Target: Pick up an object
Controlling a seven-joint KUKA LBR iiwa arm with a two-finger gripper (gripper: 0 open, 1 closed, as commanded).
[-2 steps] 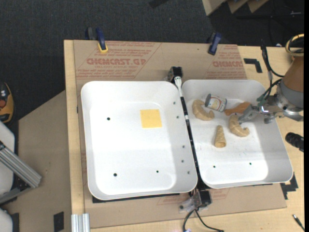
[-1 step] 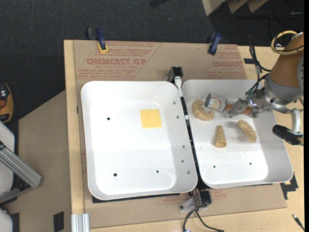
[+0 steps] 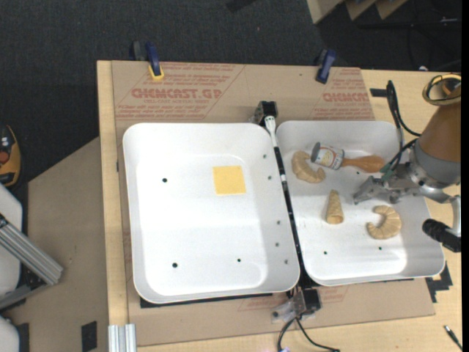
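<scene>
The right bin point(image 3: 344, 266) holds several items. A curved tan pastry piece point(image 3: 308, 167) lies beside a small jar with a grey cap point(image 3: 327, 155), and an orange-brown elongated piece point(image 3: 363, 163) lies to the jar's right. There is also a tan cone-shaped piece point(image 3: 334, 207) and a croissant-like piece point(image 3: 385, 222). A yellow square slice point(image 3: 229, 180) lies alone in the left bin point(image 3: 146, 196). My gripper point(image 3: 374, 189) hangs low over the right bin's right side, between the orange-brown piece and the croissant-like piece. Nothing is visibly held in it.
The arm's grey and orange body point(image 3: 440, 149) covers the right bin's right rim. A black cable point(image 3: 393, 108) runs above it. The rims of the two bins meet at a dark seam point(image 3: 282, 189). Blue clamps point(image 3: 154, 59) point(image 3: 325, 64) hold the cardboard base at the back.
</scene>
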